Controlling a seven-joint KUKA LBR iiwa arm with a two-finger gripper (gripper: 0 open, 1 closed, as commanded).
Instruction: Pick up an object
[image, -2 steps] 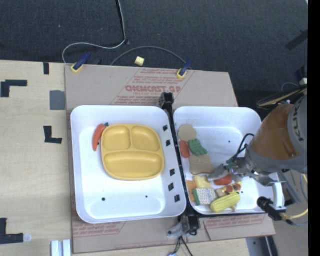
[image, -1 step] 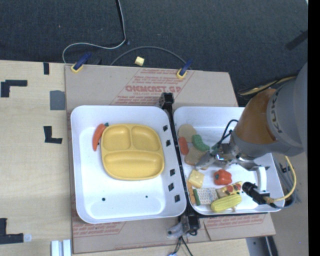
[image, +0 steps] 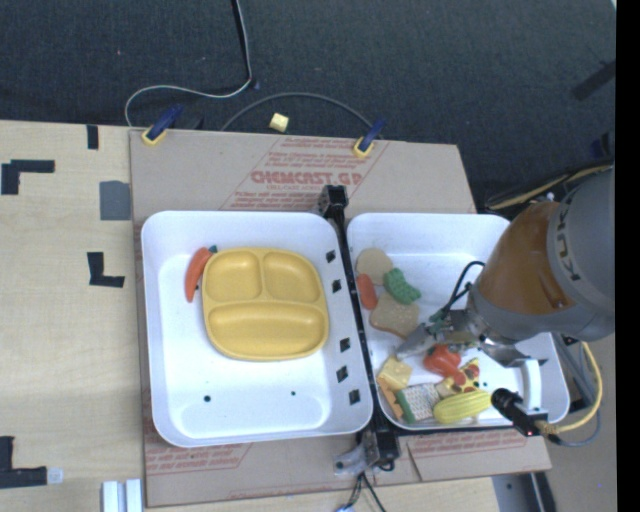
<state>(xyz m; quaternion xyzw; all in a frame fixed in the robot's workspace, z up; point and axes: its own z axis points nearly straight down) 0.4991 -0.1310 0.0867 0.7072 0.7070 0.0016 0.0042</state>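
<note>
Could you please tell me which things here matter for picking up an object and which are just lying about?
For the job:
gripper
toy foods in the right bin: green piece, red piece, corn cob

Lying about:
yellow divided plate
carrot

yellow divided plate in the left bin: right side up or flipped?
Right side up. The yellow divided plate lies flat in the left bin, with its three compartments facing the camera. Nothing lies in them; a carrot sits beside its left edge.
</note>
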